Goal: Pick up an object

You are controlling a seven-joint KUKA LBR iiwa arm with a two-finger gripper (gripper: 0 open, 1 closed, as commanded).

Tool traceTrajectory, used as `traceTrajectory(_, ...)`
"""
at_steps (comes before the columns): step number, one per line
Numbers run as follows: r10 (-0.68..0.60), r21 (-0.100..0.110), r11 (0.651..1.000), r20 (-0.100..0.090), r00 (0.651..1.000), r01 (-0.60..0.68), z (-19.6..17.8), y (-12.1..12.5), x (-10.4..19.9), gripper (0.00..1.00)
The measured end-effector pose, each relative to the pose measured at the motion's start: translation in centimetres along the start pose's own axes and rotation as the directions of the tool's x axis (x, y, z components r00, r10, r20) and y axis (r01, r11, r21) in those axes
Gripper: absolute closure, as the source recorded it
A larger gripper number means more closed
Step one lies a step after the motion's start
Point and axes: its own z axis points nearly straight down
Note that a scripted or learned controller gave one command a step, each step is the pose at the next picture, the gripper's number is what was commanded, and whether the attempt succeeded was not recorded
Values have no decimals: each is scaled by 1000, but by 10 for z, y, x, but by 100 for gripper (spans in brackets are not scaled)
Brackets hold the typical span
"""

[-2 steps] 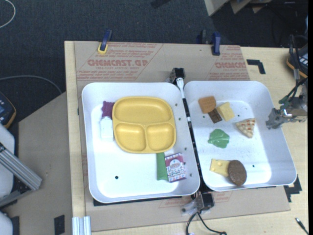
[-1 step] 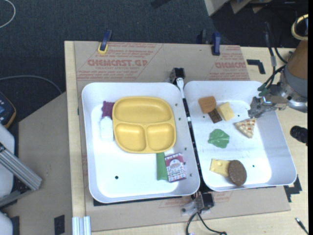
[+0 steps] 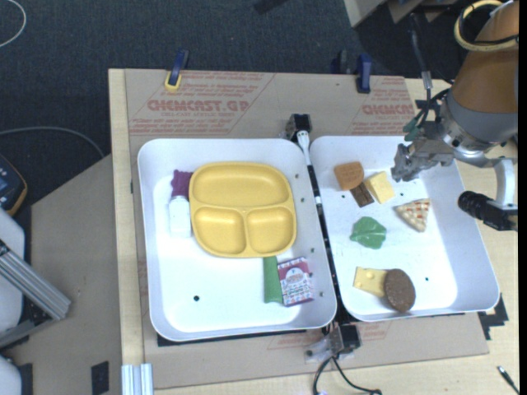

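Cheese cube: right bin, just below gripper, touching brown block. Likely light, stiff toy food, smooth faces; judged best pinched across flat sides. Pizza slice near, lower right of cube. Gripper hovers; grasp state: cannot tell.
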Motion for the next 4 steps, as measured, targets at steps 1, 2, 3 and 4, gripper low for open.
traceTrajectory(1,1,0,1000,-1,1000,-1,-6,26,45,100)
traceTrajectory(2,2,1,1000,0,1000,-2,12,60,79,100)
traceTrajectory(3,6,1,1000,2,1000,-6,9,59,74,100)
traceTrajectory(4,6,10,1000,0,1000,-6,18,47,82,100)
